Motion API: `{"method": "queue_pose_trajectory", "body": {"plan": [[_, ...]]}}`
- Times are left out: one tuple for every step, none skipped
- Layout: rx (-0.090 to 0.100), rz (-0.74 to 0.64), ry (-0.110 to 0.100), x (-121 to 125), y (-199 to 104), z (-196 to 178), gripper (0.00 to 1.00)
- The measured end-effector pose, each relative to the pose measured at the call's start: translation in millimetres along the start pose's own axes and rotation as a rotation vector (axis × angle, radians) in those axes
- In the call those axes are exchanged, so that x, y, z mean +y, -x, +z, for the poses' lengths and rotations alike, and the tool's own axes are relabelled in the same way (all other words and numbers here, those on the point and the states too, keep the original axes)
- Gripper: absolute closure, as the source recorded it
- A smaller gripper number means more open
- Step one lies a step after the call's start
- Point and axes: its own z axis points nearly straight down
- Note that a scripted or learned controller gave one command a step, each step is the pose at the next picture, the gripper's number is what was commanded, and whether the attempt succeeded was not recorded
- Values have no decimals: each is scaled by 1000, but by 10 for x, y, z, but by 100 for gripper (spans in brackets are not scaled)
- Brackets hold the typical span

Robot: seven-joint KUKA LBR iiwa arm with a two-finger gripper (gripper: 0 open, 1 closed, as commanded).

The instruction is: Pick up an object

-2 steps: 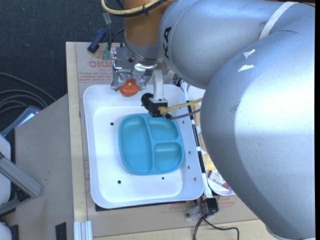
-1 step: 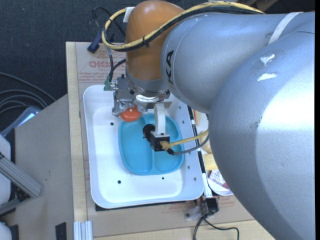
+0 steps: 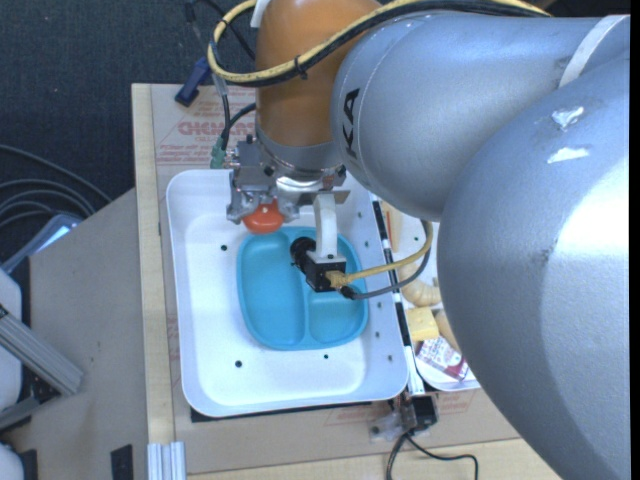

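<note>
Orange object (image 3: 264, 219) beside blue tray (image 3: 290, 303) in white bin (image 3: 200, 298); end effector (image 3: 262, 206) finger state: cannot tell; dark carpet (image 3: 70, 58).

A tan board (image 3: 160, 268) printed with red lettering at the upper left lies under the white bins, dark carpet (image 3: 70, 58) fills the upper left of the frame, black cables (image 3: 30, 193) curl at the left edge, and a grey metal rail (image 3: 40, 353) lies at lower left.
</note>
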Motion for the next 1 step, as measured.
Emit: {"method": "queue_pose_trajectory", "body": {"plan": [[-1,2,-1,648,166,316,100]]}}
